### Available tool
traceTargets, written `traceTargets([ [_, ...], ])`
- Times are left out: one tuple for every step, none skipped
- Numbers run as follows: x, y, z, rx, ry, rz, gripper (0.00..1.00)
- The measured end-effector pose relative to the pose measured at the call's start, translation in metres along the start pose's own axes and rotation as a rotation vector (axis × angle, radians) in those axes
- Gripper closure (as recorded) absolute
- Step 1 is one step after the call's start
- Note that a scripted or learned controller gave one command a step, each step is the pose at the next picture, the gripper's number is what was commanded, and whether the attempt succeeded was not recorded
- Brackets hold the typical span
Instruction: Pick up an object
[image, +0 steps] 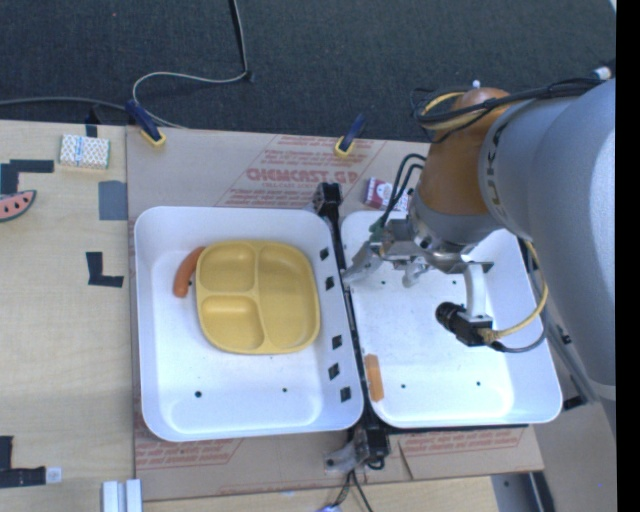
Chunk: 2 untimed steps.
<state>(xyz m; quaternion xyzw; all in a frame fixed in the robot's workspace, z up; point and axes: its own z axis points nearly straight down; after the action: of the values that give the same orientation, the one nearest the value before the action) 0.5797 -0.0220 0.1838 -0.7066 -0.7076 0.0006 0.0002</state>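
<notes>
The arm (540, 190) leans in from the right over the right bin (450, 400), gripper (385, 262) low near its left wall (finger state unclear). A small orange object (373, 376) lies by that wall.

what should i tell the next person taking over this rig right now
Tool: over the upper left part of the right bin, near the divider; nothing seen between its fingers, and whether they are open or shut is unclear.
Things: yellow divided plate in the left bin, with an orange sausage-like piece beside its left edge. A small orange piece lies at the right bin's left edge.
Done: nothing picked up yet.
Left: choose an object, grasp it and lift it.
</notes>
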Motion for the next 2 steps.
traceTargets([
  [0.0301,0.0757,-0.0082,-0.001,-0.001,-0.001,0.0],
  [0.0302,0.0757,-0.0178,0.001,-0.004,-0.002,1.0],
])
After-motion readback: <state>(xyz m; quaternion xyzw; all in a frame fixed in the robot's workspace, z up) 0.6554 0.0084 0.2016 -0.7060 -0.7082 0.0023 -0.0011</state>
